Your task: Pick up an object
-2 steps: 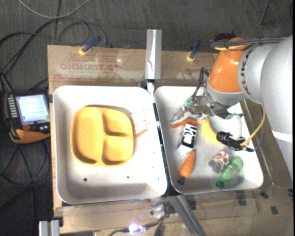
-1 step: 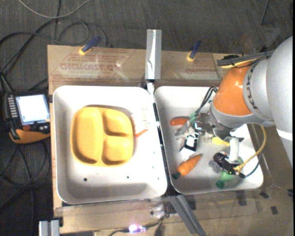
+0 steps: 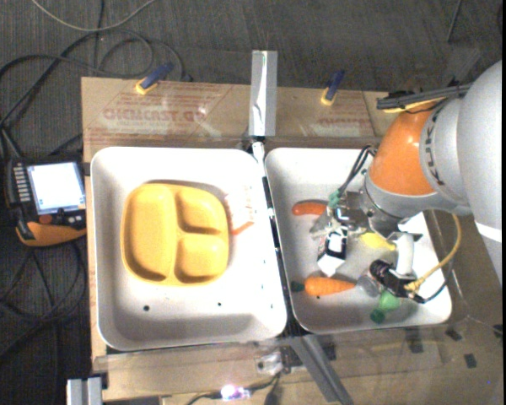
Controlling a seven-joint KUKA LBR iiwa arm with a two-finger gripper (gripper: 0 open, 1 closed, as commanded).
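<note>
Holding two carrots (image 3: 329,287), the right bin (image 3: 280,226).

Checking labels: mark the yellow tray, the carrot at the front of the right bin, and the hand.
yellow tray (image 3: 178,231), camera view, middle divider.
carrot (image 3: 329,286), camera view, mid-body.
hand (image 3: 341,226), camera view, lower end between the fingers.

2 white bins (image 3: 110,251), 1 yellow tray (image 3: 175,233), 2 carrots (image 3: 329,287)

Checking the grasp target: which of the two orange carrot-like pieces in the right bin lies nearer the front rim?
The carrot lying below the hand; the other orange piece sits farther back, toward the divider.
</note>
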